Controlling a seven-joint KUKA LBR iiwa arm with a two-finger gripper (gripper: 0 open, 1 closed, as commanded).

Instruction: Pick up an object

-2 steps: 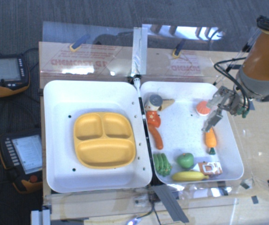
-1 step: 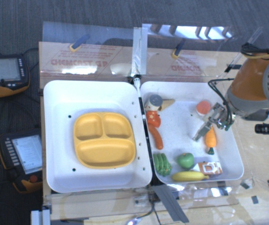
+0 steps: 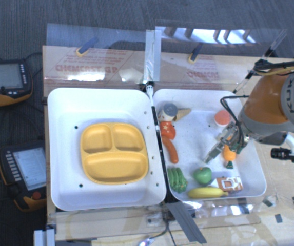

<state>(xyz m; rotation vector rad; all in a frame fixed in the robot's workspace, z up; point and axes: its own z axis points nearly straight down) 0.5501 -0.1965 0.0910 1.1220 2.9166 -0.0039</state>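
Bright, even overhead light; glare on the clear panels (image 3: pixel 208 35) behind my bins, soft shadows, slightly soft focus.

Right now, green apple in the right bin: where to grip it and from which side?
Probably take the green apple from straight above, fingers closing across its round body at the widest part. It sits apart from the green pepper to its left, while the banana lies close below it, so a left-right closing line looks less crowded. The gripper hovers up and to its right.
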